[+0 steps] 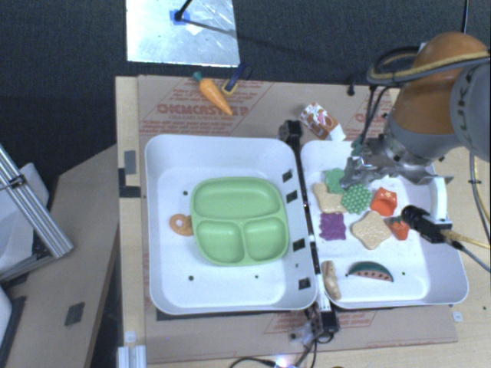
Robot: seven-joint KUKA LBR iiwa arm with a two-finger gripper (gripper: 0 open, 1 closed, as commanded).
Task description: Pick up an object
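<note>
The right bin (pixel 441 278) holds several toy food pieces. Among them are a dark green piece (pixel 333 179), a green dotted round (pixel 356 198), a tan biscuit (pixel 327 200), an orange-red piece (pixel 383 202), a purple piece (pixel 331 225), a tan toast slice (pixel 370 230) and a watermelon slice (pixel 370 271). My gripper (pixel 354 173) reaches in from the right and hangs low over the back of this bin. It sits just above the dark green piece and the dotted round.
The left bin (pixel 165 167) carries a green divided plate (pixel 238 219) with a small orange ring (pixel 181 225) beside it. A tan piece (pixel 331 279) lies by the divider. Behind the bins lie a toy carrot (pixel 214 94), a wrapped snack (pixel 318 119) and a shiny sheet (pixel 181 21).
</note>
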